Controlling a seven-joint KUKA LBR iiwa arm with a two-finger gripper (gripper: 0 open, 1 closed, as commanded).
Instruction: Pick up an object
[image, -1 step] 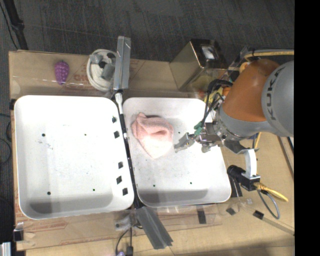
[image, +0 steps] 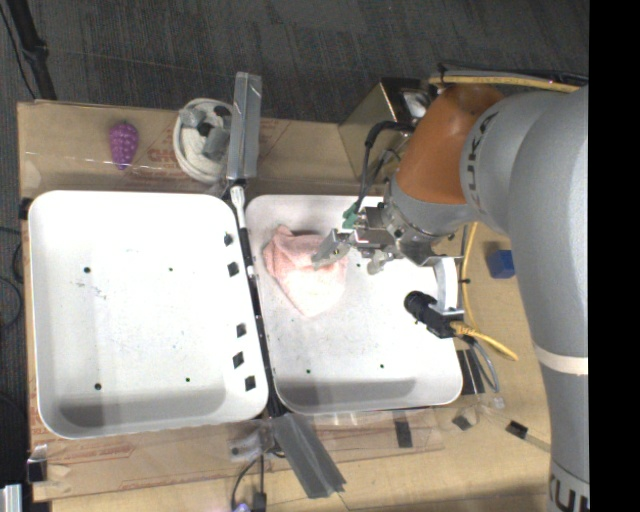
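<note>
We see the arm (image: 520, 200) entering from the right — a broad, smooth grey cylinder with a glossy orange band (image: 445, 135) above the wrist, curving over the right bin. Beneath it lies the counter (image: 70, 130), a flat brown surface like cardboard, bearing two shallow white bins side by side. The left bin (image: 60, 300) is a rounded-corner rectangle of matte white plastic, its floor lightly scuffed and marked by a few small dark dots. The right bin (image: 430, 385) has the same form; a row of small black clips runs along the seam between the two.

In the upper left part of the right bin lies the pink cloth (image: 300, 270) — a soft, crumpled, roughly triangular piece, pale against the white floor. The jaws (image: 345, 245) are at its upper right edge, a thin grey metal finger (image: 328, 250) slanting down onto the fabric; we cannot tell whether they are spread or pressed together, nor whether any cloth lies between them.

Behind the left bin, on the counter, we note a white rounded ring-shaped object (image: 200, 140) beside an upright grey metal bar (image: 243, 125), and farther left a small purple knobbly object (image: 123, 143), oval and shaped like a bunch of grapes.
</note>
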